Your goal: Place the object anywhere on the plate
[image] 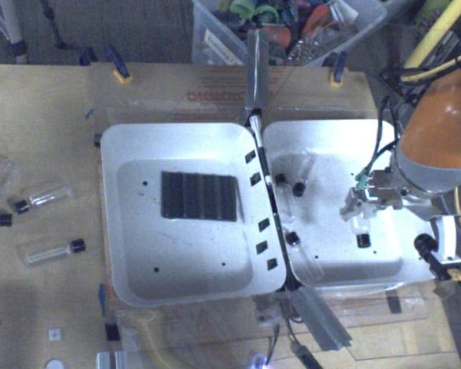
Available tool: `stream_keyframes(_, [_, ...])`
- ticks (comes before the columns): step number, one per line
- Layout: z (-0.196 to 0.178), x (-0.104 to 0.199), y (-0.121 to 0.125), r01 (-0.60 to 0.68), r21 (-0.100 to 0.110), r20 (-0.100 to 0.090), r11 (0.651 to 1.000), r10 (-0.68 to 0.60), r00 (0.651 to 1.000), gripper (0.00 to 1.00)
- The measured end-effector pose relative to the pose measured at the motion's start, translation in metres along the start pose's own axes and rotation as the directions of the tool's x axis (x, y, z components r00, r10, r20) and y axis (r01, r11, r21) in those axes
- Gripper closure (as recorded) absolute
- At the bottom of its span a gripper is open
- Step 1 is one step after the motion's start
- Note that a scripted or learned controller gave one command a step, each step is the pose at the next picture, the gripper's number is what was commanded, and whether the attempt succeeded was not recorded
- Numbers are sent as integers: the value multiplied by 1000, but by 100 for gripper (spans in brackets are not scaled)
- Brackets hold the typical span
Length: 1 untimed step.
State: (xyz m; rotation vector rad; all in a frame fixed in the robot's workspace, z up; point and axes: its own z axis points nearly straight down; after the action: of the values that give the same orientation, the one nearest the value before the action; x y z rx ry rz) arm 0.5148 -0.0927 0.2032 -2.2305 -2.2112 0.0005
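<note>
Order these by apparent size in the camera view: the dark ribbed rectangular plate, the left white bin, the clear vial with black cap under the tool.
1. Left white plastic bin
2. Dark ribbed rectangular plate
3. Clear vial with black cap, by far the smallest

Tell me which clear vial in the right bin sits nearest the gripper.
The vial directly under the gripper, black cap pointing toward the bin's front wall. The other two, one vial and another, lie by the divider between the bins, well left of it.
</note>
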Motion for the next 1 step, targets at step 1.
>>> stream_keyframes(1, [0, 81, 14, -9, -1, 1, 1000, 9, 1000, 100])
